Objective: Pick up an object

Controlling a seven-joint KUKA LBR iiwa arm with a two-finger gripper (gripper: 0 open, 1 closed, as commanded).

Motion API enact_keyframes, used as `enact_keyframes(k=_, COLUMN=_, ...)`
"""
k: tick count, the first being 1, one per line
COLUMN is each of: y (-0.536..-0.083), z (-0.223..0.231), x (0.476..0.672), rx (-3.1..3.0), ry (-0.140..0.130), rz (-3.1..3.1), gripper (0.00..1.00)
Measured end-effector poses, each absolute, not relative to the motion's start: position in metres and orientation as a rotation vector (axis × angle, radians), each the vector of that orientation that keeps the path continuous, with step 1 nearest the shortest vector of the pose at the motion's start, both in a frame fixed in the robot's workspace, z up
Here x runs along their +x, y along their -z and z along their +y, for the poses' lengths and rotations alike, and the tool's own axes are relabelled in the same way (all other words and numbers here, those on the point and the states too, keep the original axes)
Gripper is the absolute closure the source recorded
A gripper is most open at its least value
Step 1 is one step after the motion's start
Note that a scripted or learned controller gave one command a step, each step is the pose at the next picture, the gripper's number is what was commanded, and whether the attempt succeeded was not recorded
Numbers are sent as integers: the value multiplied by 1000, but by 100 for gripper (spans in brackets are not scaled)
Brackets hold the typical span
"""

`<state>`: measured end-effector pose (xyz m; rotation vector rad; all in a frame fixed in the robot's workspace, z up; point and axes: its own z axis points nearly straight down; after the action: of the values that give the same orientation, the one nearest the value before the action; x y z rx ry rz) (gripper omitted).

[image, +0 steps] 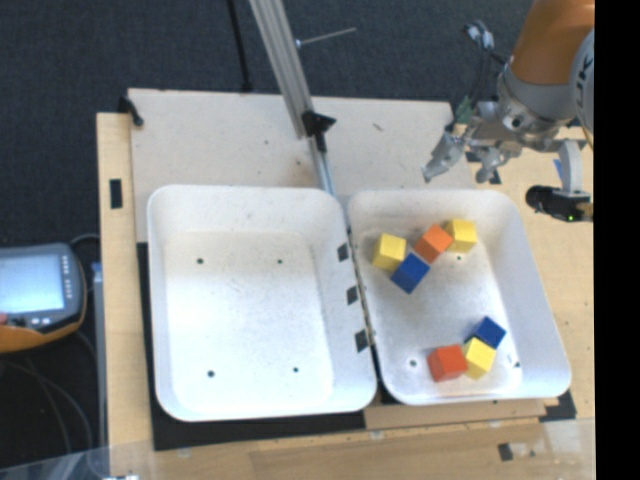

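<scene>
A: Wooden worktop [250, 133], two white bins: the left bin [250, 298] at nine o'clock, the right bin [520, 298] at three holding every block.

B: And the end effector [466, 154]?

A: At one o'clock, above the right bin's far rim, fingers apart, nothing between them.

B: Best target?

A: Probably the blue cube [409, 272], touching a yellow cube [390, 251]. It looks light, rigid; pinch its flat free sides. No readable writing anywhere.

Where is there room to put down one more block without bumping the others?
The left bin has bare floor. In the right bin, the middle strip between the top cluster, by the blue block, and the bottom cluster, by the orange block, is free. Both clusters are crowded.
</scene>
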<state>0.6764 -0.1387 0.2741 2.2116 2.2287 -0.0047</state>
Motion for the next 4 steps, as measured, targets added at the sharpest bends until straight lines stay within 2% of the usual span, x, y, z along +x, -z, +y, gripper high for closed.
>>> enact_keyframes(k=1, y=-185, z=-196, x=638, rx=2231, ry=12, rz=2218, gripper=0)
enact_keyframes(k=2, y=-126, z=-208, x=637, rx=2206, ry=-15, rz=2215, gripper=0)
enact_keyframes(k=3, y=-193, z=-142, x=665, rx=2206, ry=-12, rz=2226, gripper=0)
enact_keyframes(k=4, y=-93, z=-94, x=668, rx=2217, ry=5, rz=2228, gripper=0)
